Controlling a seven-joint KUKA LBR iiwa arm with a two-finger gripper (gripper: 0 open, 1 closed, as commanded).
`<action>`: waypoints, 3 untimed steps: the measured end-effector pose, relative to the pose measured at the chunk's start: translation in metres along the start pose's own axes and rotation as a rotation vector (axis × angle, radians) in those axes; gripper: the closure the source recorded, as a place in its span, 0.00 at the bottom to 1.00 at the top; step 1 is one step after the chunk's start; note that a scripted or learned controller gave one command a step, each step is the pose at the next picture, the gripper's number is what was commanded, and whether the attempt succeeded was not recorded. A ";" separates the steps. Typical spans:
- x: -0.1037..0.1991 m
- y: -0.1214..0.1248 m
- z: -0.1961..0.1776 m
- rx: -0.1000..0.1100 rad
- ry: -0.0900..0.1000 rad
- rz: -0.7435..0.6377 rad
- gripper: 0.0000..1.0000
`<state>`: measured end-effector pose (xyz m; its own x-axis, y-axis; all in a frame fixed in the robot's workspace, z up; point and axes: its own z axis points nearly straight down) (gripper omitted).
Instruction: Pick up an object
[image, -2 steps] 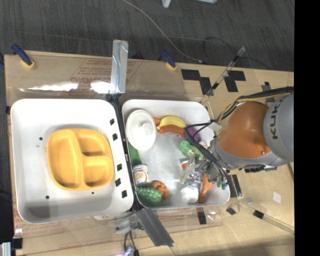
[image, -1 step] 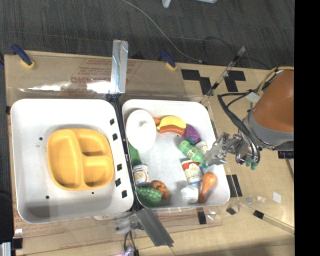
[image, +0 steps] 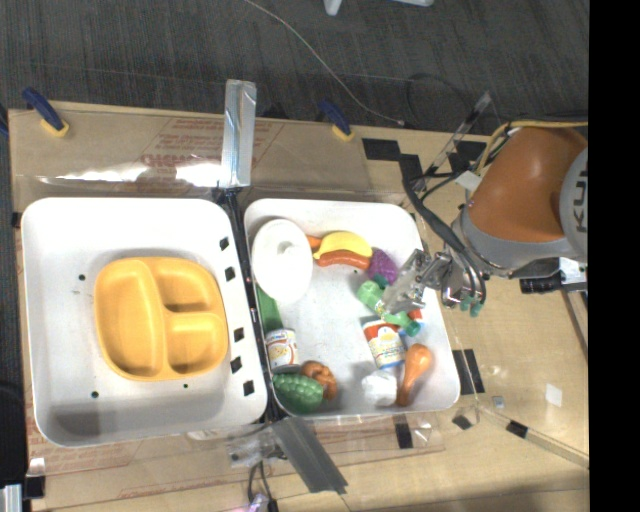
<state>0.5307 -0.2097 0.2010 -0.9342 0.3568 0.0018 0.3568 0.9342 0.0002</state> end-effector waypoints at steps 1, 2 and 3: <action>0.036 0.000 0.036 0.000 0.000 0.190 1.00; 0.026 -0.011 0.071 0.000 0.002 0.430 1.00; -0.030 0.011 -0.076 -0.003 -0.014 0.470 1.00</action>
<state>0.5628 -0.2104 0.2765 -0.6715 0.7409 -0.0107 0.7409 0.6716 0.0055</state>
